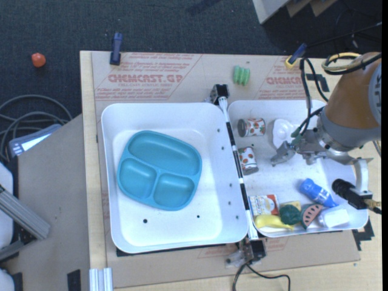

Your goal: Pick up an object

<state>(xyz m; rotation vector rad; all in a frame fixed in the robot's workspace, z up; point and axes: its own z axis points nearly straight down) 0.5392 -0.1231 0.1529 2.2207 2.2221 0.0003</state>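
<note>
Camera view from above shows the gripper (284, 155) low in the right bin (267, 109), at centre right of the frame, its grey fingers pointing toward the left. Whether those jaws are open or closed cannot be told; nothing is visibly held between them.

No single object is named by the task, so the nearest candidates matter. A white crumpled object (282, 130) lies just above the fingertips in the picture, close to or touching the wrist linkage. A small spotted can (247, 159) lies to the left of the fingertips, near the divider between the bins, with a clear gap of white floor between it and the tips. Its long axis runs roughly up-and-down in the frame, so it lies across the gripper's leftward reach. A second spotted can (253, 127) lies upper left of the tips, long axis left-to-right.

The blue bottle (316, 191) sits lower right, behind the tips.

By my judgement the lower can is the most direct target: straight ahead of the tips.
</note>
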